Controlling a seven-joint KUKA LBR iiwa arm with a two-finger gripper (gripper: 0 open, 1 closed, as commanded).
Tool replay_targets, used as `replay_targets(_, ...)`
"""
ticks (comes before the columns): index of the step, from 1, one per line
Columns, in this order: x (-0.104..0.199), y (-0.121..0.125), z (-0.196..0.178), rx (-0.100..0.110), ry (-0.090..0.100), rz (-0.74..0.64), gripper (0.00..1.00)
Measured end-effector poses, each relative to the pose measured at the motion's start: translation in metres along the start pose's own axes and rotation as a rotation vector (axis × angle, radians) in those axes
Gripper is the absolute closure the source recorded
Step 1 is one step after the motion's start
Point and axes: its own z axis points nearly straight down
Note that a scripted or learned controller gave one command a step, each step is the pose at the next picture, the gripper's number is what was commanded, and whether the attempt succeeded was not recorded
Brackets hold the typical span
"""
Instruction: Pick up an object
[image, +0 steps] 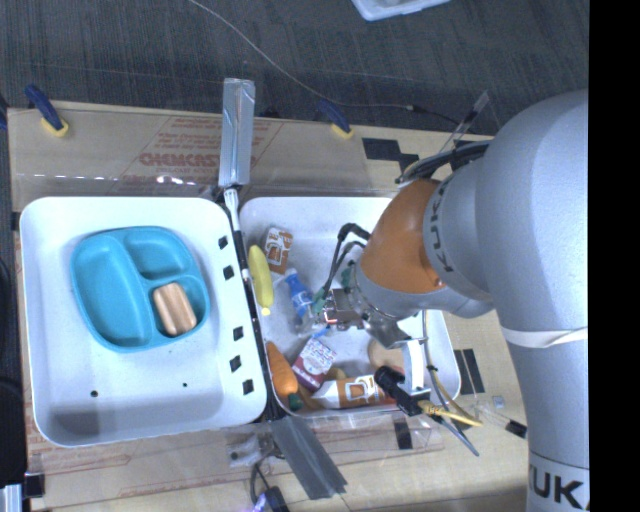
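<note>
Arm (520, 230) looms over right bin (300, 215); gripper (335, 312) low beside blue bottle (297, 295), grip state: cannot tell. Clutter risk: banana (260, 277) and packets (317, 357) crowd it, likely a miss.

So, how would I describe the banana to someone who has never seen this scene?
Find the right bin of the two white ones. Along its left wall, just below a small brown packet, lies the banana. It is the only long, plain yellow item there.
</note>
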Motion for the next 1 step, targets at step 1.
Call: replay_targets(1,0.0548,-0.0119,-0.1204,-0.006,0.001,0.197,1.0)
